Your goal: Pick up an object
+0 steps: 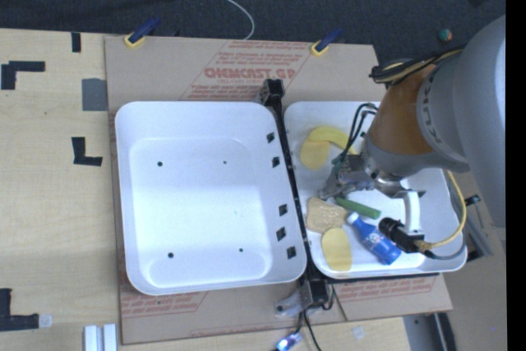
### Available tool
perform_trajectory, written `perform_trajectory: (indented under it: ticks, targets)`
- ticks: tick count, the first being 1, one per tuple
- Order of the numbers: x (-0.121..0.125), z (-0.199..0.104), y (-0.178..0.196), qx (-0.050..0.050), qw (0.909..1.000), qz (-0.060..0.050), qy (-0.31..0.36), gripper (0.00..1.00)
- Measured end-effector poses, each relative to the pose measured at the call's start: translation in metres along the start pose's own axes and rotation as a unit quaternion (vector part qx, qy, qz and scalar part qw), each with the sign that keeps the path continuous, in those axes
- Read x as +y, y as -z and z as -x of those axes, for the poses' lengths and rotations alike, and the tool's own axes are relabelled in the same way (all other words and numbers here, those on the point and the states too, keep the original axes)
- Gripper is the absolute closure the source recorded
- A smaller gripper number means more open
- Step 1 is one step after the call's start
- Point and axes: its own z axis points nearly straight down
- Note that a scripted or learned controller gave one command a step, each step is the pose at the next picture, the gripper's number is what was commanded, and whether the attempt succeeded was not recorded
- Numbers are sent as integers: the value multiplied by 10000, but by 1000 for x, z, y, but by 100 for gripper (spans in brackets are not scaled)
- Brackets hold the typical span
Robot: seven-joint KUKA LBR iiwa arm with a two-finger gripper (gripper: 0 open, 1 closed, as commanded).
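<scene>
Gripper is hanging low in the right bin, finger state hidden. Green stick is lying just toward the bin's near edge, long axis slanting toward the near-right corner.

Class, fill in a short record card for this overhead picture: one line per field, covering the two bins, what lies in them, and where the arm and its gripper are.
bench: cardboard sheet under two white bins
left bin: bare white floor with a few dark dots
right bin: holds the objects
objects: yellow pieces, beige block, yellow oval, green stick, blue tube
arm: reaches in from the right, over the right bin
gripper: low among the objects, near the green stick
grasp: cannot tell
</scene>
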Motion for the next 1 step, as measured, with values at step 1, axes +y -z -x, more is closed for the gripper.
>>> perform_trajectory:
  ticks: [1]
  targets:
    - [0, -65, 108, 10, 10000, 54, 50, 100]
